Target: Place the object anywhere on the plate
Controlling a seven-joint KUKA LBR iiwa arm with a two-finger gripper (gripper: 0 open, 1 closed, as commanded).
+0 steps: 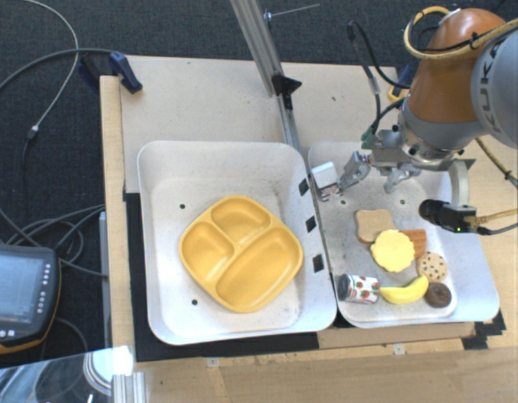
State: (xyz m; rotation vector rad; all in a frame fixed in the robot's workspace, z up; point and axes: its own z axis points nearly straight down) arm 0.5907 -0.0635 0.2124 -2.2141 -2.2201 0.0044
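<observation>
A yellow divided plate (242, 252) lies in the left bin (158, 168) with nothing on it. The right bin (487, 285) holds toy foods near its front: a bread slice (374, 222), a yellow round piece (393, 251), a cracker (419, 239), a cookie (431, 265), a banana (405, 292), a chocolate donut (439, 295) and a small can (359, 288). My gripper (373, 180) hangs over the back of the right bin, just above the bread slice. It is open, with nothing between its fingers.
A slanted metal pole (260, 44) runs down to the wall between the two bins. Cables trail from the arm's wrist at the right. A tablet (19, 294) sits on the floor at the far left.
</observation>
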